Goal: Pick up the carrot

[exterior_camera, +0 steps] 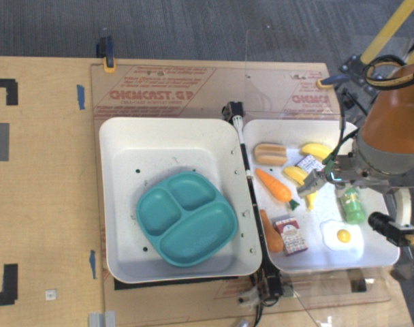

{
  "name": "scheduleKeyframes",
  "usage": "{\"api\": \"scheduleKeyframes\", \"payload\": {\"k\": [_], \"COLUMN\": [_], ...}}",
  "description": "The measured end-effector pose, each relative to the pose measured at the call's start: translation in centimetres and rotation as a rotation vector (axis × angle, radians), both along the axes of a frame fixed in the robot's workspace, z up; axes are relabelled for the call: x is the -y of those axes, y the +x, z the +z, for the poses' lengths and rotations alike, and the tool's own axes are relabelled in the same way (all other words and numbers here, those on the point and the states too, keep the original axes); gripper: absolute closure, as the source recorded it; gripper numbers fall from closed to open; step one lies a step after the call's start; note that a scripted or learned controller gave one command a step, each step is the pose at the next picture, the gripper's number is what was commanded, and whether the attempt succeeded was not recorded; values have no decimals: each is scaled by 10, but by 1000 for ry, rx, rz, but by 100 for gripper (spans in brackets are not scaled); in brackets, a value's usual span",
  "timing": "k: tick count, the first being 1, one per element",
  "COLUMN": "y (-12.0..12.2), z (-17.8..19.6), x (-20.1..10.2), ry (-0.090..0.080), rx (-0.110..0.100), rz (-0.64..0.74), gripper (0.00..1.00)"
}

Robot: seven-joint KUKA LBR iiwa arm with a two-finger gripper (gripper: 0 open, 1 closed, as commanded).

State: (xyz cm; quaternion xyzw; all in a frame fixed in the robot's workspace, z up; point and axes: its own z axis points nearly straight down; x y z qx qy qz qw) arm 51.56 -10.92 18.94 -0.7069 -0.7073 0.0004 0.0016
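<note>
The orange plastic carrot with a green leafy end [276, 185] lies in the right white bin [380, 251], near its left wall, slanting from upper left down to its green tip at lower right. The hand [314, 184] sits just right of that green tip, low over the bin; it is small and dark here, so I cannot tell whether it is released or clenched, and nothing visibly sits in it. The carrot looks not yet grasped.

Risks, as judgement: the hand is at the leafy end, not mid-body, so a grab there could pinch only the tip and let the carrot swing or slip out. Yellow plastic bananas [314, 150] lie touching or just beside the hand, so it could catch a banana instead. The tapered, smooth body may squirt out of a squeeze. A second orange stick-like toy [270, 231] lies against the left wall lower down and could be mistaken for the target.

Counts: two bins; one teal divided plate [186, 218] in the left white bin [118, 142]; one carrot; one hot dog bun toy [270, 154]; bananas, two or three, hard to separate; one green bottle [353, 206]; one fried egg toy [342, 237]; one small red carton [290, 235]; one small blue-white packet [307, 163]. All rest on the wooden bench [43, 182].
</note>
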Motion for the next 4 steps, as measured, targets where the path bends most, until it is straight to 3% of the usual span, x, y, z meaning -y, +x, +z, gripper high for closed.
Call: {"api": "scheduleKeyframes", "payload": {"k": [1,2,3,4], "y": [33,33,43,53], "z": [-6,-5,-69,-84], "x": [-72,-70,-10,-12], "ry": [0,-2,-1,-6], "rx": [3,4,11,43], "rz": [-178,-181,-264,-229], "gripper": [0,0,0,0]}}
